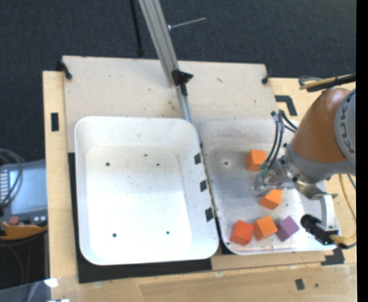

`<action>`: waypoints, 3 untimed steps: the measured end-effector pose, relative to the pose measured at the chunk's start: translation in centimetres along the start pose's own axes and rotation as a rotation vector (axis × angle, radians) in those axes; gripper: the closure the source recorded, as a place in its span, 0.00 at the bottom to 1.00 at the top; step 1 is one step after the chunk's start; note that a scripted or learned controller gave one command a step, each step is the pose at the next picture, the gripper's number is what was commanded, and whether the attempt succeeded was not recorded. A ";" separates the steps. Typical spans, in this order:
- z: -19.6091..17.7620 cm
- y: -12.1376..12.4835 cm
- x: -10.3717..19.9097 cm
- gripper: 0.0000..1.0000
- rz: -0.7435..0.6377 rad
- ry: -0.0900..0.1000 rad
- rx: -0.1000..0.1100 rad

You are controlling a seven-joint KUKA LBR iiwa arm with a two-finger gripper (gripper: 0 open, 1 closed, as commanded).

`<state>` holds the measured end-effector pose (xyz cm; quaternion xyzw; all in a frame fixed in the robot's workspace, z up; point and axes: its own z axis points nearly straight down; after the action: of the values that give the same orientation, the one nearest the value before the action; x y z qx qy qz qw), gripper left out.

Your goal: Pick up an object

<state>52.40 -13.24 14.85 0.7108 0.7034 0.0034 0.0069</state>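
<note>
Several small blocks lie in the right bin [228,137]. An orange block [255,160] sits near the middle, and another orange block [272,199] lies below it. Along the front wall sit a red-orange block [241,232], an orange block [265,226] and a purple block [287,228]. My gripper [265,185] hangs over the right bin, just above the second orange block and touching or nearly touching it. The arm's orange band and wrist [319,137] cover the bin's right side.
The left bin [139,190] lies beside the right one, with a narrow gap between them. A slanted metal pole [161,36] rises behind the bins. Cables run along the arm's wrist. A monitor and wires sit off the bench at far left.
</note>
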 end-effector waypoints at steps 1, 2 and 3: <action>-4.6 0.6 -0.7 1.00 -0.009 0.003 0.009; -9.9 0.9 -0.9 1.00 -0.013 0.003 0.007; -9.2 3.4 3.4 1.00 -0.017 0.005 0.012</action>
<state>55.67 -9.87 24.13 0.7048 0.7094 0.0007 0.0008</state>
